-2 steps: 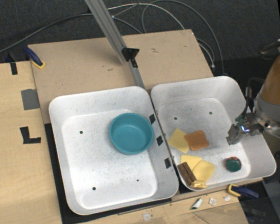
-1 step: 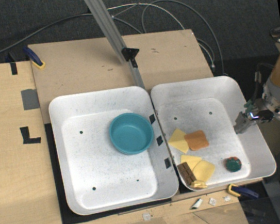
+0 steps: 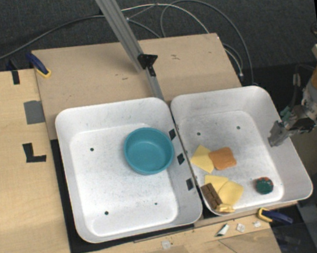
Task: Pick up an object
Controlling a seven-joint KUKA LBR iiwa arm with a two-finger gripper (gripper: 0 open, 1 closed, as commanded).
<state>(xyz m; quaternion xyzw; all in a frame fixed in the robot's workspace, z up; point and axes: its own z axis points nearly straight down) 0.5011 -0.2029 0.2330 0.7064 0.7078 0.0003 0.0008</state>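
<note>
Overhead, the slanted camera view shows two shallow white bins side by side on a wooden bench. The left white bin (image 3: 84, 181) holds a round teal plastic bowl (image 3: 148, 150), upright, near its right wall. The right white bin (image 3: 220, 105) holds a cluster of small things in its lower half: a pale yellow wedge-shaped piece (image 3: 201, 159) touching an orange square block (image 3: 222, 158) on its right; below these, a second pale yellow flat piece (image 3: 224, 189) lying just beside a dark brown rectangular bar (image 3: 211, 197) on its left; and, well apart towards the lower right corner, a small dark green and red rounded object (image 3: 264, 185).

The grey two-finger gripper (image 3: 280, 132) sits at the right rim of the right bin, with the arm's wrist reaching in from the right. It lies well apart from the cluster: the orange block is to its left and slightly lower, and the small rounded object is below it and a little to its left. Nothing is seen between its tips, and whether it is wide or narrow cannot be told at this scale.

A grey metal pole (image 3: 124, 34) runs diagonally from the top edge down to the gap between the bins. Dark cables (image 3: 199, 5) loop behind the bench.
</note>
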